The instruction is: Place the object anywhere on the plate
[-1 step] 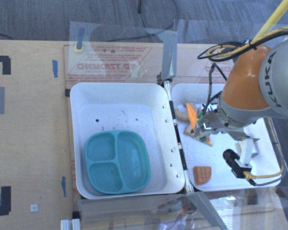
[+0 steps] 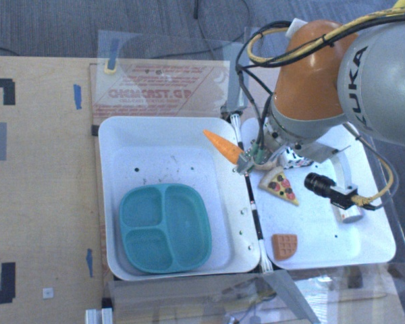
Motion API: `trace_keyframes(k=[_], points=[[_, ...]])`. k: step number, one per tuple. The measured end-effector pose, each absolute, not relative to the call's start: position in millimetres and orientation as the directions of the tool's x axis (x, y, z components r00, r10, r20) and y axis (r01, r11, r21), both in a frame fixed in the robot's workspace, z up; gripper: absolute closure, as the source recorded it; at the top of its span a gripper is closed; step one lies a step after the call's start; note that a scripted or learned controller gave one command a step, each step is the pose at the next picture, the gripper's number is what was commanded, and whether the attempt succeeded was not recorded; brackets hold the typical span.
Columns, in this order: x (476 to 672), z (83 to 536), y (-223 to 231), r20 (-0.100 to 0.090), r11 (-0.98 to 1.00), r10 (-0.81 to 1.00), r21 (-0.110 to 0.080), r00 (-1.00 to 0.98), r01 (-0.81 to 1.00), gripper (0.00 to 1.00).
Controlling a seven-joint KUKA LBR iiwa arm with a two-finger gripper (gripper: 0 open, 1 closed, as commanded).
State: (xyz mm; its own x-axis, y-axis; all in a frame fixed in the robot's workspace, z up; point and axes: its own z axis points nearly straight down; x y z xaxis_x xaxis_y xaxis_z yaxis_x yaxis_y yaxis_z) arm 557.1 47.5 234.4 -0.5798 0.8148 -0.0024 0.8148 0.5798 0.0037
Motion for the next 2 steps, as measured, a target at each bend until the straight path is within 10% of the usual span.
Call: trace_keyframes(k=[1,2], points=[[518.7,172.9,139.8,0.0,0.641,0.767,0.001,-0.641,0.767,1.0],[519.0,173.0,139.2,0.0,0.64,0.768,0.001,-0.64,0.768,0.0]])
